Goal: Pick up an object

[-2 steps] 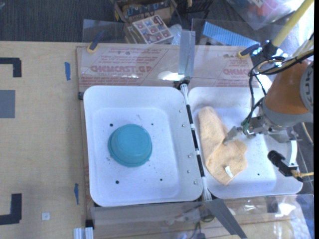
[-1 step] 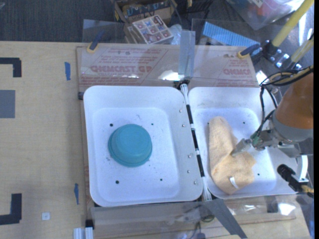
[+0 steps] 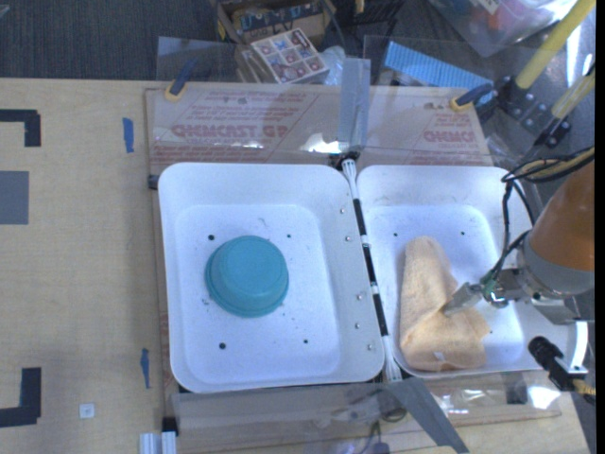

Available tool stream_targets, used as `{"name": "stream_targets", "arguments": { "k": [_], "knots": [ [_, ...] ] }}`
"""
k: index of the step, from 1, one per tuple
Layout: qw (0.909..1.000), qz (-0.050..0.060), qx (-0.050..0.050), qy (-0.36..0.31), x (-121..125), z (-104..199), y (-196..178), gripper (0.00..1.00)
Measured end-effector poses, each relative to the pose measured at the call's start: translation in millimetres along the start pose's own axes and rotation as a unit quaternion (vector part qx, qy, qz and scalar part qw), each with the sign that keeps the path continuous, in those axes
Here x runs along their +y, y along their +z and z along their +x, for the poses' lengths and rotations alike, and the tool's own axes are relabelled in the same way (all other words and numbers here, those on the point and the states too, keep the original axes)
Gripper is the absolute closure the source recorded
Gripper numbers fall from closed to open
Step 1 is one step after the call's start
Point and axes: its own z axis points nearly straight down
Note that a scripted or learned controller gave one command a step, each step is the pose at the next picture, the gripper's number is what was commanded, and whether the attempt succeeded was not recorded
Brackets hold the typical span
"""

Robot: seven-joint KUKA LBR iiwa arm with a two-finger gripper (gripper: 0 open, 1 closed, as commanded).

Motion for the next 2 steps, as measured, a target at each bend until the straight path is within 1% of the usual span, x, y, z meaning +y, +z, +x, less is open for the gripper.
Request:
{"name": "stream_targets", "arguments": {
  "k": [1,2],
  "knots": [
    [1.0000,-0.001,0.000,0.002,1,-2,-9,1.00],
    [0.9918,0.004,0.000,-0.128,33,6,-79,1.00]
  ]
}}
